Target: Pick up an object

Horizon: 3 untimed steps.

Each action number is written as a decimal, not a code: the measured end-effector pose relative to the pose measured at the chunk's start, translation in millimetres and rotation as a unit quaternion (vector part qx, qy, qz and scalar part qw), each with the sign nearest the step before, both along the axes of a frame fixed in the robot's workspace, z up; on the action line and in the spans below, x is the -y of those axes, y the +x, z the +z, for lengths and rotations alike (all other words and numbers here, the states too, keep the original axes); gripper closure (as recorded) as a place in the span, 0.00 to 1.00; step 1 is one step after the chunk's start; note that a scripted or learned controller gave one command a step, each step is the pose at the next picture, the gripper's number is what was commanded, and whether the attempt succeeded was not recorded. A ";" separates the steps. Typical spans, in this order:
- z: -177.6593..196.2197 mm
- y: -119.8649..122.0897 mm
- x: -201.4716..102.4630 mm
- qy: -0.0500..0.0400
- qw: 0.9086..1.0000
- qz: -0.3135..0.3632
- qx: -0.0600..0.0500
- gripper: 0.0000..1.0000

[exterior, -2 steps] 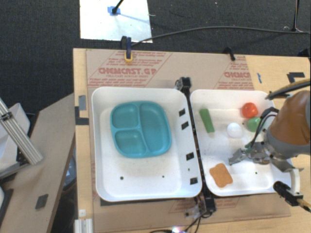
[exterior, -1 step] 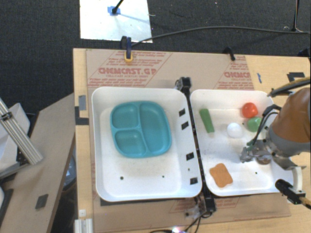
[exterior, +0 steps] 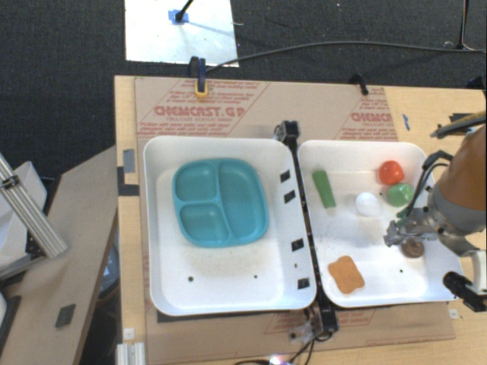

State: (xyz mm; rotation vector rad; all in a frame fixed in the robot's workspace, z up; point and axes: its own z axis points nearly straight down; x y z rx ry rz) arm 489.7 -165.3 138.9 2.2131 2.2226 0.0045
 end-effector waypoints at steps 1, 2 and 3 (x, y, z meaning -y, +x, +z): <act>63.5 -0.8 3.9 -0.001 1.000 0.000 0.002 1.00; 91.1 1.0 4.3 0.000 1.000 0.000 0.000 1.00; 99.7 6.9 -53.6 0.002 1.000 0.003 -0.001 1.00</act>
